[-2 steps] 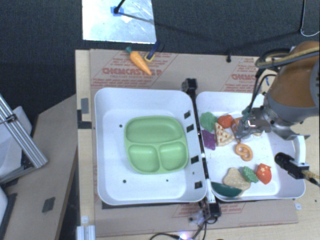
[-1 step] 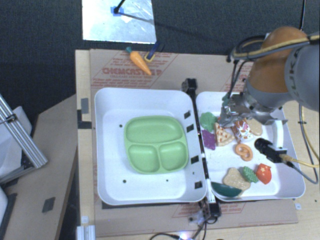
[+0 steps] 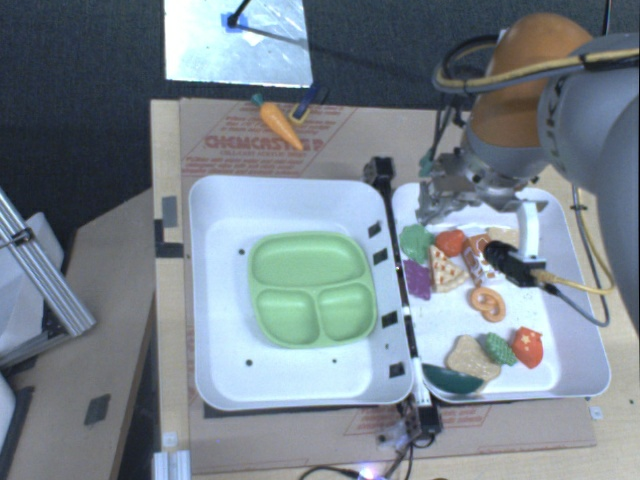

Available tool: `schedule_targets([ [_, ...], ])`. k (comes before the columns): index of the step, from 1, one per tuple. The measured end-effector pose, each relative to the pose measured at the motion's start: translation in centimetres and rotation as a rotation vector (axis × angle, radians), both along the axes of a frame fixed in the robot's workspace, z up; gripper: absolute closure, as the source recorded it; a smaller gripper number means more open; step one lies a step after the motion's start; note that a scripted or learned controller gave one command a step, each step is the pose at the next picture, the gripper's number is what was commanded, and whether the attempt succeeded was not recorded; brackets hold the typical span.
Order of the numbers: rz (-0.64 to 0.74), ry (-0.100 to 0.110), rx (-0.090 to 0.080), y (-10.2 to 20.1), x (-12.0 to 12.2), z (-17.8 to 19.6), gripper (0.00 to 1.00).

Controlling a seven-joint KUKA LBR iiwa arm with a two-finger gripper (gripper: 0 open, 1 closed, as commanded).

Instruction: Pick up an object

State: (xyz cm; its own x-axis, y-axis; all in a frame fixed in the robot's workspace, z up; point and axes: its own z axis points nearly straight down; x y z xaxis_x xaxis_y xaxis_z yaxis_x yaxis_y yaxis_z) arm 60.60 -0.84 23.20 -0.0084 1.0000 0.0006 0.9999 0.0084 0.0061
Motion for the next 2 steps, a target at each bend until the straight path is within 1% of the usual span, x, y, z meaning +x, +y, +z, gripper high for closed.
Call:
schedule_targets([
  [1,-0.001,0.0,0.0,2.2,5.0,0.3,1.0],
  [2,-0.002,0.005,0.0,3.4,4.5,-0.9,1.0],
])
